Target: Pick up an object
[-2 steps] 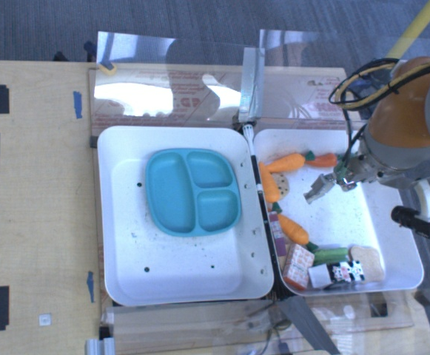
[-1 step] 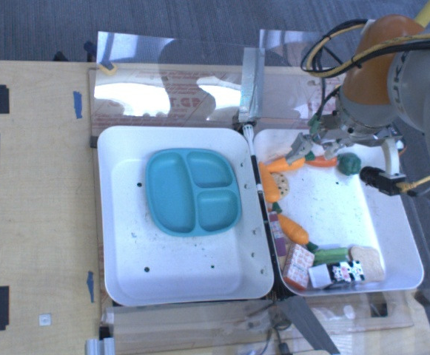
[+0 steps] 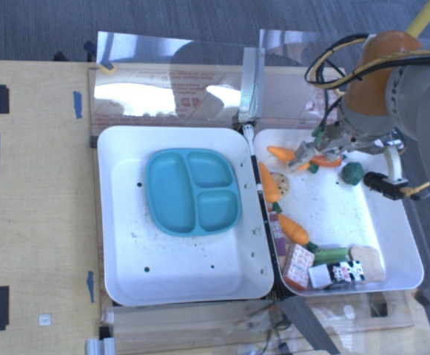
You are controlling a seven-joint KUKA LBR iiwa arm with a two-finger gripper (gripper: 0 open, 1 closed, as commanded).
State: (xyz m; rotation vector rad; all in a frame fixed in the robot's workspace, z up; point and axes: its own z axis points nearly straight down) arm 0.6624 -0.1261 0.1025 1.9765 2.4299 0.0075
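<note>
**Arm low over the right bin's far corner**

Pale wooden tabletop (image 3: pixel 29 220) carries two shallow white bins side by side, a clear shield standing behind them. The grey arm (image 3: pixel 411 102) with its orange band reaches in from the right, and its fingers (image 3: pixel 312 154) sit low over the far corner of the right bin (image 3: pixel 348 220). Whether they are open or closed I cannot tell; the metal tips blur into the clutter there. Right at the fingers lie two small carrots, one (image 3: pixel 280 153) just to their left and a second (image 3: pixel 326 163) just below them, possibly touching. A dark green ball (image 3: pixel 352 172) rests a little to their right. Nearer the camera from the fingers lie a long carrot (image 3: pixel 269 185) against the bin's wall, a cookie (image 3: pixel 280 183) beside it, another carrot (image 3: pixel 294 230), and a row of toy foods (image 3: pixel 333 265) along the near wall. Well to the fingers' left, the left bin (image 3: pixel 126 265) holds a teal divided plate (image 3: pixel 194 191).
</note>
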